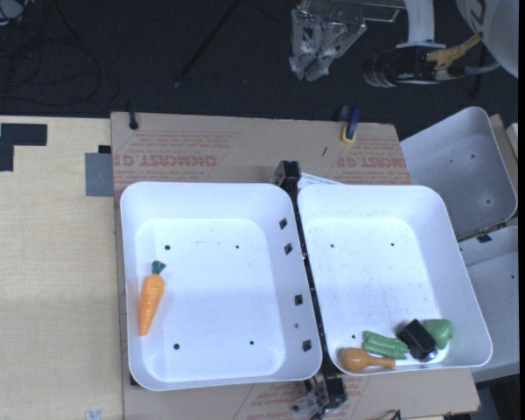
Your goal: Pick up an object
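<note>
An orange toy carrot (150, 298) with a green top lies near the left wall of the left bin (201, 198). In the front right corner of the right bin (376, 201) sit a green pod-shaped toy (384, 345), a small black block (417, 339), a green rounded piece (439, 329) and an orange-tan pear-like toy (365, 360), all close together. My gripper (313, 59) hangs high beyond the bins' far edge, above the dark floor, far from every object. Nothing is between its fingers.
The two bins stand side by side on a cardboard sheet (245, 151) over a wooden bench (44, 261). A blue and yellow clamp (351, 124) sits at the cardboard's far edge. A grey metal panel (459, 169) lies right of the right bin.
</note>
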You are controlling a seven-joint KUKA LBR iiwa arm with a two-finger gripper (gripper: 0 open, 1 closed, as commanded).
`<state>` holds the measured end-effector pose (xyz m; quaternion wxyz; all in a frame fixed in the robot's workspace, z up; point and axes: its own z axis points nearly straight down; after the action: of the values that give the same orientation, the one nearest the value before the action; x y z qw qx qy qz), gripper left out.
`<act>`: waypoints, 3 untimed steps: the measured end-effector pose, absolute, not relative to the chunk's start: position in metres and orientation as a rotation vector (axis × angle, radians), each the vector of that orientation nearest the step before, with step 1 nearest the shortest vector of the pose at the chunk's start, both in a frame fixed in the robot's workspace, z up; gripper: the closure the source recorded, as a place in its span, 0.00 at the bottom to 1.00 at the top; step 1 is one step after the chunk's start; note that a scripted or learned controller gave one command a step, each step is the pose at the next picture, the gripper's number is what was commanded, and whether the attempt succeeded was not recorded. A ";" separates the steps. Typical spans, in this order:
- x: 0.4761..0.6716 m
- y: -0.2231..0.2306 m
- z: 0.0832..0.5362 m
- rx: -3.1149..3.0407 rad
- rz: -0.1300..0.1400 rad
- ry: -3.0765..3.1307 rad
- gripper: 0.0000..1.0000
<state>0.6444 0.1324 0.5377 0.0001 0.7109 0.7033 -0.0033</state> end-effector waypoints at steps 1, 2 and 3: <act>0.644 0.176 0.537 2.219 -0.004 2.228 1.00; 0.643 0.234 0.536 2.217 -0.005 2.230 1.00; 0.641 0.229 0.274 2.228 -0.030 2.227 1.00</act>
<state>0.6408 0.2287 0.2736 -0.0042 0.7072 0.7070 -0.0094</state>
